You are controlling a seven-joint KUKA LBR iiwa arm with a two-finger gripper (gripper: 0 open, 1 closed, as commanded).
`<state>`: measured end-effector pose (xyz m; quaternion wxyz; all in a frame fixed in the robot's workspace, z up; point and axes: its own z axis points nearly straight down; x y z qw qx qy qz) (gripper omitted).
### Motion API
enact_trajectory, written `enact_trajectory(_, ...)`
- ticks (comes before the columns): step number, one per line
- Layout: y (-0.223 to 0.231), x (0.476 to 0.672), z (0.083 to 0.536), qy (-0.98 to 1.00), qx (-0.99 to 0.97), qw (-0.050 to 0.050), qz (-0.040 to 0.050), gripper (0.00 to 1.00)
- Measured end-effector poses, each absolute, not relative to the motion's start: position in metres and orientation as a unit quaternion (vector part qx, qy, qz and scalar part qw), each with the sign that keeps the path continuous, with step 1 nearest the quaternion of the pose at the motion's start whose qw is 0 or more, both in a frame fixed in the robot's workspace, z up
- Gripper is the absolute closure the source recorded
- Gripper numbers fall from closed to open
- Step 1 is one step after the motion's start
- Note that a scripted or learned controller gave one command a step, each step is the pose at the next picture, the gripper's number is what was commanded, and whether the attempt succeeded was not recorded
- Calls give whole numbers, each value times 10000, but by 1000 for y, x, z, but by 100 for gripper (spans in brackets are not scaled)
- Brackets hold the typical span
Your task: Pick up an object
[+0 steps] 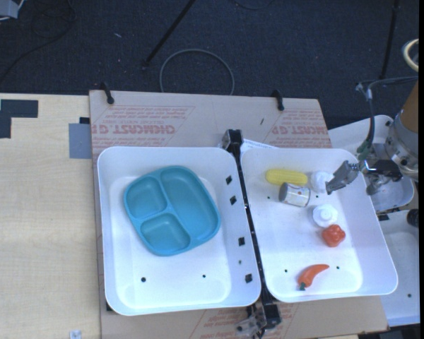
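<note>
The gripper [341, 175] is being held at the upper right of the right bin [381, 260]; whether it is released or clenched cannot be told. A small white piece [319, 181] is lying just beside it, with a grey can [294, 194] and a yellow corn cob [286, 177] further left. The can is being judged light, stiff and slippery, best taken across its round sides. A red tomato [333, 236] and orange pepper [313, 274] are lying lower down.
</note>
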<state>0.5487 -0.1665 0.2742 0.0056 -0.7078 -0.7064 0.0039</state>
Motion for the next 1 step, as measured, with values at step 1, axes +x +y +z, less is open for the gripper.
enact_trajectory(1, -166, 551, 281, -7071, -7071, 12, 7, 0)
